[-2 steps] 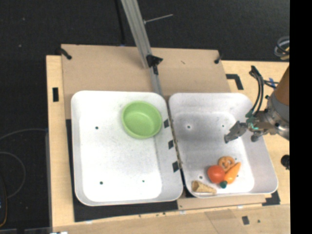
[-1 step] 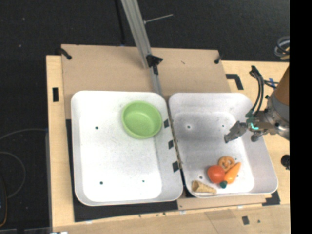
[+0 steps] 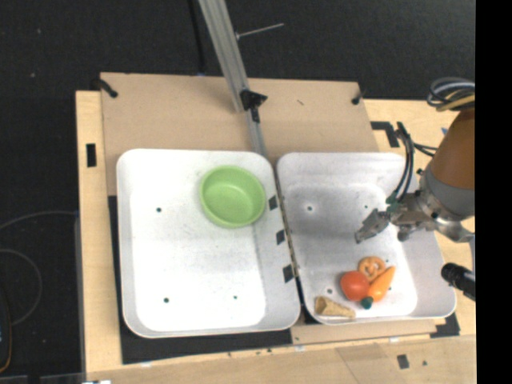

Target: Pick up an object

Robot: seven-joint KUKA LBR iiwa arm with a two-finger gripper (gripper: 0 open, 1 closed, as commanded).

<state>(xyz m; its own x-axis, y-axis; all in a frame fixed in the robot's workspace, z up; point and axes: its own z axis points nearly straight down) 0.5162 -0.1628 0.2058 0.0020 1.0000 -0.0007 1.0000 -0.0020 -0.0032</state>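
**A:** So where's the gripper (image 3: pixel 382 224) sitting? I can make out the grey arm (image 3: pixel 450 178) with its orange band coming in over the right bin (image 3: pixel 336 184).

**B:** Yeah, it hangs above the bare middle of that bin. Honestly can't tell whether the fingers are spread or pinched, they're just a small grey blur pointing left. Nothing visible between them though.

**A:** And the stuff to grab?

**B:** All bunched up below the fingers, toward the bin's near edge. There's a red tomato-looking ball (image 3: pixel 354 285), an orange carrot (image 3: pixel 381 282) leaning against it, and a little orange round thing (image 3: pixel 370 266) touching both, that one's closest to the fingers. A tan wedge (image 3: pixel 334 308) lies furthest down, just left of the tomato, right by the rim.

**A:** Anything in the other bin?

**B:** A green bowl (image 3: pixel 233 197), upright, well off to the left of the fingers in the left bin (image 3: pixel 152 254). Both bins sit side by side on the bench (image 3: pixel 160 110).
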